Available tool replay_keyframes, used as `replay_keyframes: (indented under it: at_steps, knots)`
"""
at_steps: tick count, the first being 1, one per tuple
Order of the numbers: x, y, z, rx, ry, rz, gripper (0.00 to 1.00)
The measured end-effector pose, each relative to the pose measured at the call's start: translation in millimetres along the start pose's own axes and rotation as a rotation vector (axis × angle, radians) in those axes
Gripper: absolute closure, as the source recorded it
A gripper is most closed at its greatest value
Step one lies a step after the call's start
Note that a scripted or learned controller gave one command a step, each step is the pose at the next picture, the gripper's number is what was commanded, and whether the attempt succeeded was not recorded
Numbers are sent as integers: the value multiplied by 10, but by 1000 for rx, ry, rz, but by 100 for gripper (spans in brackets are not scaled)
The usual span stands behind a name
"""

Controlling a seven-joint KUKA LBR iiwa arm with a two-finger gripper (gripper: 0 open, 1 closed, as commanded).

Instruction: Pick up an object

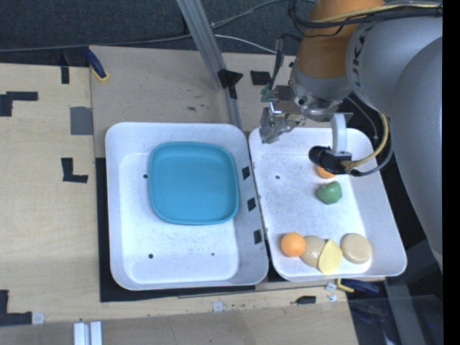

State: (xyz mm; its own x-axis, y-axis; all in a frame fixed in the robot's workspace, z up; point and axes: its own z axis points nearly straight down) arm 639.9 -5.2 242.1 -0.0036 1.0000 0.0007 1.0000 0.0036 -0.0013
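lying along the near edge of the right bin (381, 214) are an orange ball (292, 244), a beige lump (313, 249), a yellow piece (330, 257) and a round tan piece (356, 248), all packed close together. farther in, a green object (330, 192) is sitting just below an orange object (324, 169) partly hidden by a black part of the arm. the left bin (122, 192) is holding a blue plate (193, 182). both bins are resting on a pale wooden worktop (43, 192) marked with black tape. at the right bin's far left corner the hand (275, 129) is hanging with nothing between its fingers; whether they are spread or closed, i cannot tell. beyond, dark carpet (108, 9) is showing.
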Motion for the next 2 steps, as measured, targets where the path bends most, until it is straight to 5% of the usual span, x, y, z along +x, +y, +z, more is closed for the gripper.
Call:
replay_keyframes:
  at_steps: [2]
  knots:
    - [1068,-316,-14,0,0,-2,100]
